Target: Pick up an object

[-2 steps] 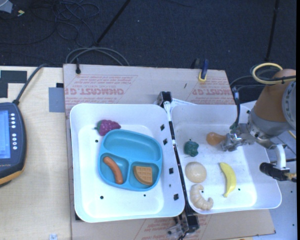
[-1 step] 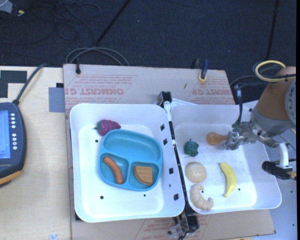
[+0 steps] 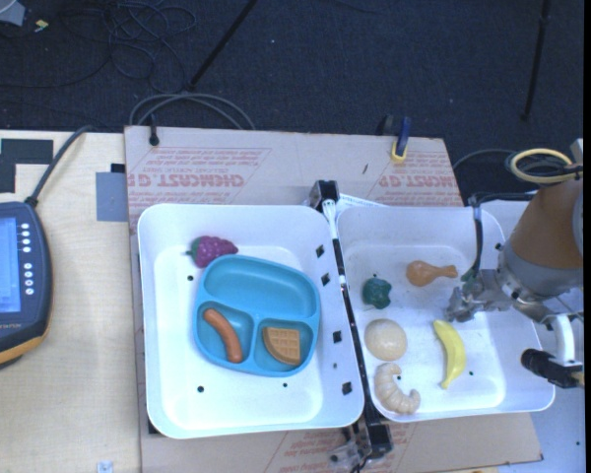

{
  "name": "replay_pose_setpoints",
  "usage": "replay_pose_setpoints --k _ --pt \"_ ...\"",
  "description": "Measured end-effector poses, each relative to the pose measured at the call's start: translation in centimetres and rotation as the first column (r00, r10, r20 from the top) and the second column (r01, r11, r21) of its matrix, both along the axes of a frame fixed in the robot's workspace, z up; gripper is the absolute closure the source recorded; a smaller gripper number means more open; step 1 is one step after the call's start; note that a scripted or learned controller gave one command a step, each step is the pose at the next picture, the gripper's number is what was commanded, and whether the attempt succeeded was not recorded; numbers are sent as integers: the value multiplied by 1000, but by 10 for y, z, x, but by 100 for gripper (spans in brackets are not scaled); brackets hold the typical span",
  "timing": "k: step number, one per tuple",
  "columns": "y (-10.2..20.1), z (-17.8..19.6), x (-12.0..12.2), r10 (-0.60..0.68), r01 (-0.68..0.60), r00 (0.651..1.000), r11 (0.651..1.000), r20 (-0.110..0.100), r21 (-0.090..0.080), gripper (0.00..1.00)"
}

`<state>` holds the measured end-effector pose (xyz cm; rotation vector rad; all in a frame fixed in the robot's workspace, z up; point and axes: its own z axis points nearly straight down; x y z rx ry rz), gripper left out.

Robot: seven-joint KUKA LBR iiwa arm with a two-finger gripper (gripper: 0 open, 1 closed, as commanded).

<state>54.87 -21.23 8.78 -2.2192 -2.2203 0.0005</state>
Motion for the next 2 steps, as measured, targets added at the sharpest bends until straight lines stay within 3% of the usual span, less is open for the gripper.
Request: replay_pose_setpoints --k 1,2 --pt "102 127 -2 10 -10 1000 1000 10 1 100" --pt "148 162 -31 3 -3 1000 1000 0 1 100"
